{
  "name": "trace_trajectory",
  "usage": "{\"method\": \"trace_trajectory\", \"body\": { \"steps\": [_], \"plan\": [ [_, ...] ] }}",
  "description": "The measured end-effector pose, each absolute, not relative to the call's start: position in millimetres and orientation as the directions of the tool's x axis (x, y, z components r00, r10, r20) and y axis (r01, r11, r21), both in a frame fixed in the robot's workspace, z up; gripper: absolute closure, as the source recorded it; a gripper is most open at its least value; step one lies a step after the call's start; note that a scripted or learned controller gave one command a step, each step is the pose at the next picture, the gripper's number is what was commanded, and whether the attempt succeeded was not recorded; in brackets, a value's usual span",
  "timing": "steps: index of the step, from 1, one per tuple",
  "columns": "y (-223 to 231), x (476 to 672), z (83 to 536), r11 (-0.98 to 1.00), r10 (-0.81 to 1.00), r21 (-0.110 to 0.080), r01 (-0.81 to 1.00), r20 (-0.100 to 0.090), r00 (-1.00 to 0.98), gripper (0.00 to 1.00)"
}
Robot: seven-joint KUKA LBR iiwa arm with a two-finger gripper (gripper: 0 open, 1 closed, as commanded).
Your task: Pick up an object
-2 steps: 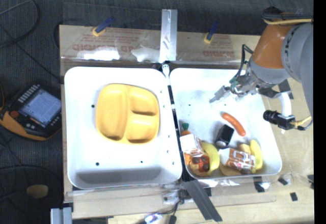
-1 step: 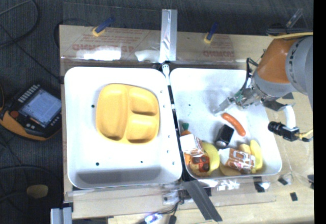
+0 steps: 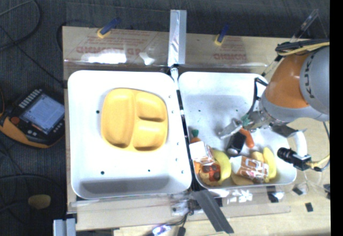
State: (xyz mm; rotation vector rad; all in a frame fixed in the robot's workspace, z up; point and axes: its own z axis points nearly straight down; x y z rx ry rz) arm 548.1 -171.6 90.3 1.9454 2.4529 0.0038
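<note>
- Your pincer (image 3: 234,132) sits low in the right bin (image 3: 214,95); you cannot tell whether it grips anything.
- The objects (image 3: 236,165) lie heaped just below it, along the bin's near wall.
- A yellow divided tray (image 3: 134,118) rests well to its left, in the left bin (image 3: 86,176).

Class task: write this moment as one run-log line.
arm: reaching into right bin | pincer: low over toy food pile | grasp: unclear | left bin: yellow divided plate
</note>
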Motion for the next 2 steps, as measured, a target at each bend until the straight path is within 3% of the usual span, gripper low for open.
{"method": "trace_trajectory", "body": {
  "steps": [1,2],
  "plan": [
    [-170,550.8,102,0.229,0.973,0.016,0.973,-0.006,-0.229,1.0],
    [-105,639.1,161,0.134,0.991,-0.001,0.991,-0.002,-0.134,1.0]
  ]
}}
